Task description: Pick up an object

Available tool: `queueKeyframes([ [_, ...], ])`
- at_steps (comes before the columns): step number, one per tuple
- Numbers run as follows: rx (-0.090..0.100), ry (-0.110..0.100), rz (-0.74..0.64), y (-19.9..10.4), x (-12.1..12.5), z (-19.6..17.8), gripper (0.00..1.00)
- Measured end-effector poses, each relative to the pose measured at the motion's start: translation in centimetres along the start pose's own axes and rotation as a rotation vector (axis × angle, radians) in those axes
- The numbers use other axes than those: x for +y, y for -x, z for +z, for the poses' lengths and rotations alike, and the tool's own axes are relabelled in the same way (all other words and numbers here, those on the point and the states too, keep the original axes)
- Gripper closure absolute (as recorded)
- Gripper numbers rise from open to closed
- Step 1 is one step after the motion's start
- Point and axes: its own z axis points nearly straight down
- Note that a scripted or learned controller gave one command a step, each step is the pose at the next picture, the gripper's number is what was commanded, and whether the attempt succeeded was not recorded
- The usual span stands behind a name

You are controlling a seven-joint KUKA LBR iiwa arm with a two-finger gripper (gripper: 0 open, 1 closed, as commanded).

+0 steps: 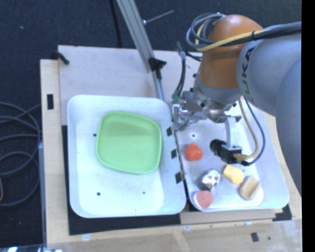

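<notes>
We see a pale green plate [129, 142] in the white left bin [84, 193], and in the white right bin [270, 190] an orange ball [193, 152], a yellow piece [232, 174], a tan piece [249, 188] and a pink-red piece [203, 198].

A green plate [129, 142] lies in the left bin [79, 193]; the hand [181, 117], perhaps empty, hovers over the right bin [273, 193].

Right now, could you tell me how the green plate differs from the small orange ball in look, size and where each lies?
The green plate is square with rounded corners, flat and shallow; the orange ball is round. The green plate is far larger, covering much of its bin's floor, while the orange ball is among the smallest things there. The green plate lies alone in the left bin; the orange ball lies in the right bin among other small objects. Both rest untouched on white bin floors.
</notes>
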Motion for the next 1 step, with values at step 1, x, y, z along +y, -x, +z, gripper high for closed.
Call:
queueKeyframes([
  [1,0.0,-0.001,0.0,-4.53,0.61,0.81,1.0],
])
